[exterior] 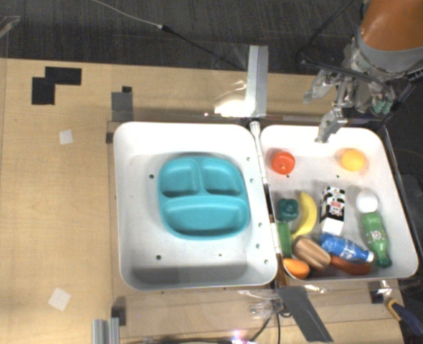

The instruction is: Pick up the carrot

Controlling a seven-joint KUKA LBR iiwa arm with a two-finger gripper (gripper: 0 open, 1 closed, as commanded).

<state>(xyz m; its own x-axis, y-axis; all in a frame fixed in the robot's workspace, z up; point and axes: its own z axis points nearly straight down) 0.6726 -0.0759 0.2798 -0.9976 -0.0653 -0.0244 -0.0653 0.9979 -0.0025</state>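
Observation:
The carrot (295, 267) lies in the front left corner of the right bin (391, 165). Its orange body is partly covered by a brown bun-like toy (312, 251), and a green stalk (284, 239) runs along the bin's left wall. My gripper (328, 127) hangs over the far edge of the right bin, well away from the carrot and above the toys. Nothing shows in its grasp.
The right bin also holds a red-orange round toy (282, 162), an orange (352, 160), a banana (306, 213), a dark teal piece (288, 208), a cow-print carton (333, 208), a green bottle (374, 231) and a blue bottle (346, 248). A teal divided plate (201, 196) sits in the left bin (136, 192).

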